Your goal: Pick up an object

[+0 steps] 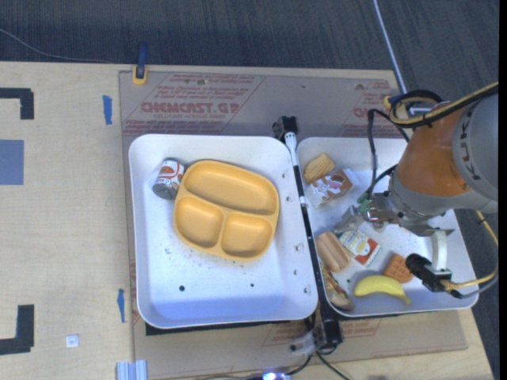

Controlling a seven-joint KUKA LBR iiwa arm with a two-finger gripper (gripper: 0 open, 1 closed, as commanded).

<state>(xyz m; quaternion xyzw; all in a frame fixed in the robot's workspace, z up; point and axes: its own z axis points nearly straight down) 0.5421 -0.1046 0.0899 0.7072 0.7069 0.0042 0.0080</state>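
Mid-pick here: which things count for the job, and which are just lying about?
Job: pincer; right bin items: banana, hot dog, packets.
Lying about: yellow tray, can, left bin, clamp, blue tape.

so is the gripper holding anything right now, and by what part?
Cannot be told. The gripper sits low over the right bin near a small packet, but the wrist hides its tip, so no hold is visible.

A yellow banana is seen lying flat, curved, near the front edge of the right bin, beside an orange packet.
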